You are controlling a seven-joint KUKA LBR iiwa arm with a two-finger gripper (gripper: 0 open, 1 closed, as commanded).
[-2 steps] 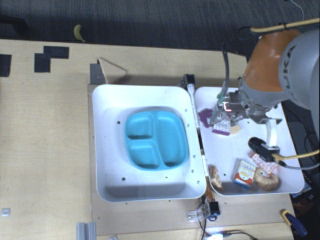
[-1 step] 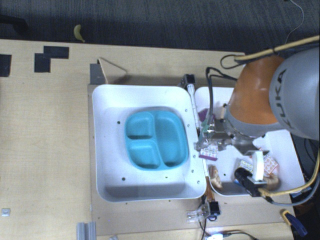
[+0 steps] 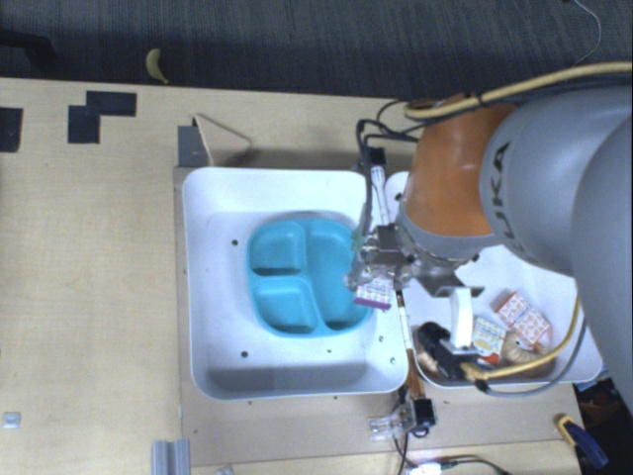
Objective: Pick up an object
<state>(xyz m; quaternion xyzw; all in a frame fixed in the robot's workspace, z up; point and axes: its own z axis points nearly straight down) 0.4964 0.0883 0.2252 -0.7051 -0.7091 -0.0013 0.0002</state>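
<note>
The gripper (image 3: 374, 277) hangs over the blue tray's (image 3: 297, 277) right edge in the left bin (image 3: 213, 265); finger opening unclear. Best descend slowly, centring over one object.

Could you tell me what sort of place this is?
Probably a robotics lab: a grey arm over two white bins on a wooden bench, with loose cables.

one fixed camera looks steeply down from above the bench (image 3: 89, 265), fairly near, onto both bins (image 3: 203, 265).
</note>
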